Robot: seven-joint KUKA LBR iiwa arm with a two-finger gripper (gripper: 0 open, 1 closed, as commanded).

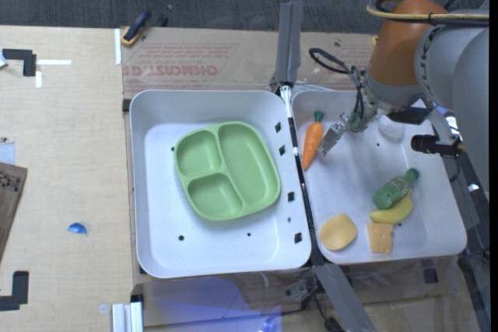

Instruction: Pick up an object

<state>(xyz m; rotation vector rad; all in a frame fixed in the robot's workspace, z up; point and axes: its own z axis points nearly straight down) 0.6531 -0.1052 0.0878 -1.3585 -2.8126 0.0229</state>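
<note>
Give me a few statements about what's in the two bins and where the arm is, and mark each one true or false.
1. The green divided plate lies in the left bin. True.
2. The carrot sits on the plate. False: it lies at the right bin's left wall.
3. The banana touches the green bottle. True.
4. The gripper hangs over the left bin. False: it is over the right bin, beside the carrot.
5. The cheese wedge lies near the right bin's front edge. True.

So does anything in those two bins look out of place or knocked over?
Mostly tidy. The carrot leans against the left wall of the right bin instead of lying flat, and the green bottle lies on its side, touching the banana.
</note>
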